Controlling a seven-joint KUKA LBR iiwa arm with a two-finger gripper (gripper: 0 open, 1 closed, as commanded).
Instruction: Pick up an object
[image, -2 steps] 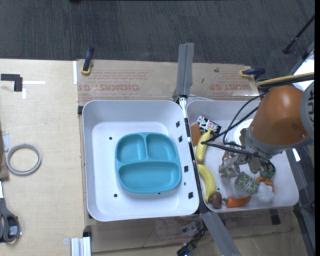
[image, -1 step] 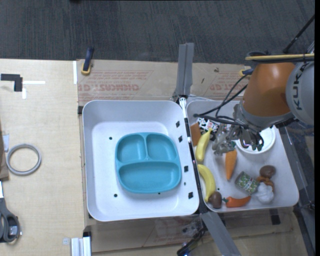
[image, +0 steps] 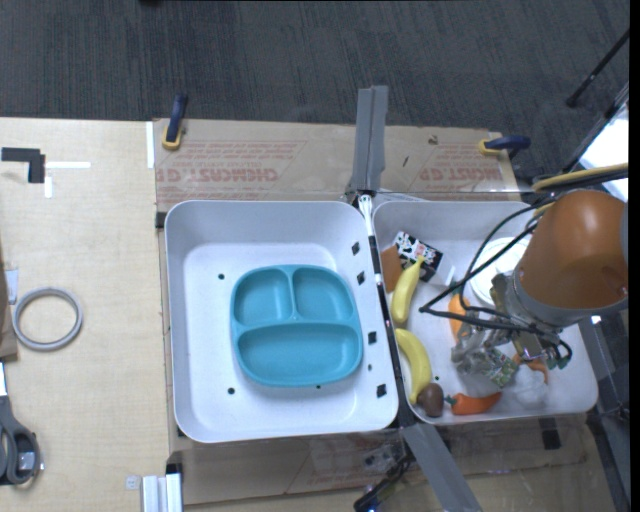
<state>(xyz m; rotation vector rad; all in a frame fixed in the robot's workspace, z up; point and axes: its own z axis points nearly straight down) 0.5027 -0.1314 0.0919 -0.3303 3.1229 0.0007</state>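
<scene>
My gripper reaches down into the right bin from under the arm's orange band. It hangs over a heap of small things near the bin's front. Two yellow bananas lie along the bin's left wall, one behind the other. A brown round fruit and an orange carrot rest at the front edge. A black and white patterned item sits near the back. The arm and its cables hide much of the bin.
The left bin holds a teal divided plate. A grey tape ring and scissors lie on the bench at the far left. A grey divider post stands between the bins at the back.
</scene>
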